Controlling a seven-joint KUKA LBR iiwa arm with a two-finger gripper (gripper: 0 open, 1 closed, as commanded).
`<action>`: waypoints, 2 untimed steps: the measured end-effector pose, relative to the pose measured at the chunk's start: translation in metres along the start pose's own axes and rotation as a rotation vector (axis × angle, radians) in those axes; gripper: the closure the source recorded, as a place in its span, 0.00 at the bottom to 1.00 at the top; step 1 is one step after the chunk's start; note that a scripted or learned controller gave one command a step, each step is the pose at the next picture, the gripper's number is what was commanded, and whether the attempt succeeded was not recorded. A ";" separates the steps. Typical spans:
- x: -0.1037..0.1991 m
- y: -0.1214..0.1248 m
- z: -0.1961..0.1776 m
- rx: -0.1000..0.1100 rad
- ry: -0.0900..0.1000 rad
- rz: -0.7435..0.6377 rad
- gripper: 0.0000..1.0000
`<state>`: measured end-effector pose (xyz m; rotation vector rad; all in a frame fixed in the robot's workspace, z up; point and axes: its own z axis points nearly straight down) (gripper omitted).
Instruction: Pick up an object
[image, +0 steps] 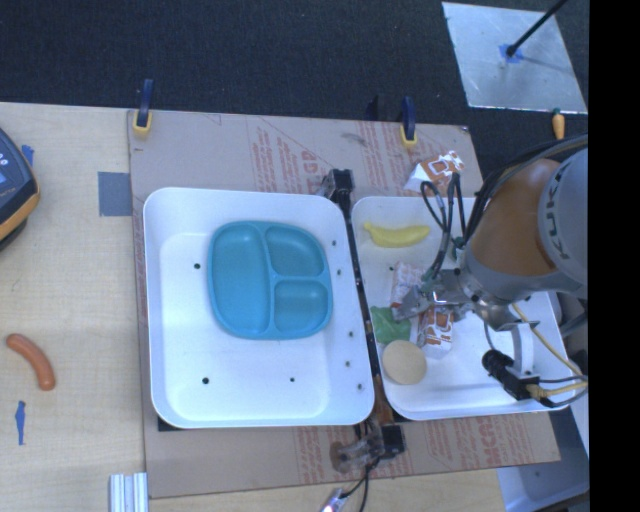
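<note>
In the right bin (470, 395) lie a yellow banana (396, 235), a green piece (388, 325), a beige round item (404, 362), a silvery wrapper (405, 280) and a red-and-white packet (436, 328). My gripper (428, 303) reaches in from the right and hangs low over the middle of this bin. It is just above the red-and-white packet and beside the silvery wrapper. The wrist and cables hide the parts around it. Nothing is visibly lifted.
The left bin (175, 390) holds a blue divided plate (270, 280). Another red-and-white packet (437, 170) lies outside the right bin's far edge. On the bench at the left are a sausage (32, 360) and a dark device (12, 185).
</note>
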<state>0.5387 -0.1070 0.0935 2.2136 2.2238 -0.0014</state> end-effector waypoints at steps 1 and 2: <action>-0.001 0.000 -0.010 0.002 -0.001 -0.002 1.00; 0.063 -0.001 -0.098 0.005 0.004 0.000 1.00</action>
